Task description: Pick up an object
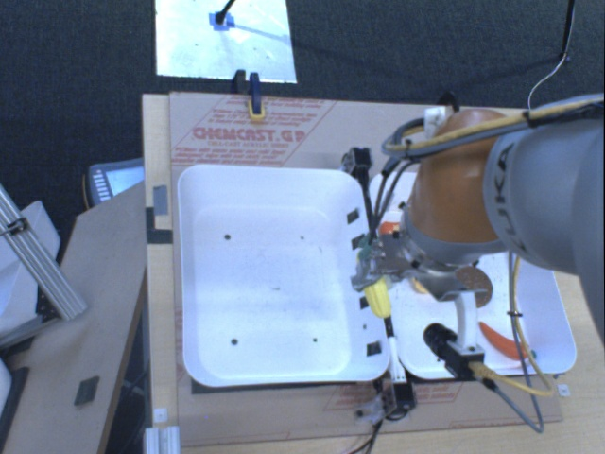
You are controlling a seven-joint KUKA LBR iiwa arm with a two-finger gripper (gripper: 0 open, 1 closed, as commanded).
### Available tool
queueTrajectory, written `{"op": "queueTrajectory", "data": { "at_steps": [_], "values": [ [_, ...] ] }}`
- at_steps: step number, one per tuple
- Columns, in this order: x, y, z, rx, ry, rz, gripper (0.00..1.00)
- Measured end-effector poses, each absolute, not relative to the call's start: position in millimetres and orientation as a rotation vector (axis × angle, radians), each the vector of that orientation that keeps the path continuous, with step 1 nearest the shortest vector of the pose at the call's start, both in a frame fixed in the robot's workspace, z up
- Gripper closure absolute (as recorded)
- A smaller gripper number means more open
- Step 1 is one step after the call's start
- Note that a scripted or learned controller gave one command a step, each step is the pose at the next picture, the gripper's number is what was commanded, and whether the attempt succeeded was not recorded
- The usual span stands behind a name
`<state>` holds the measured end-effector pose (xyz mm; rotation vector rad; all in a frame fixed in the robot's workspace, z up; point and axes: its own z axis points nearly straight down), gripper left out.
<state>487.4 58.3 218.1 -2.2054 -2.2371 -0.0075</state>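
My gripper (pixel 374 278) hangs low over the left edge of the right bin (pixel 558 348), close to the rims where the two bins meet. A small yellow thing (pixel 376 299) is right below it; I cannot tell whether it is held. An orange carrot-shaped piece (pixel 498 340) lies in the right bin near its front. A brown round object (pixel 475 288) shows partly from under the wrist. A bit of orange (pixel 388 227) peeks out behind the gripper. The arm hides most of the right bin.
The left bin (pixel 269 282) is a shallow white tray with a few dark dots on its floor. Both bins rest on a cardboard sheet (pixel 250 130) held by a yellow clamp (pixel 255 107). Cables hang at the front edge (pixel 392 400).
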Motion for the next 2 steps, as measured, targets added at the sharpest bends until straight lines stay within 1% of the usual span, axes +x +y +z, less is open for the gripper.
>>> {"op": "queueTrajectory", "data": {
  "at_steps": [1, 2],
  "values": [
    [519.6, -2.2, 181.9, -2.227, -2.219, 0.003, 1.0],
    [518.8, 1.4, 183.4, -2.219, -2.224, 0.001, 0.0]
  ]
}}
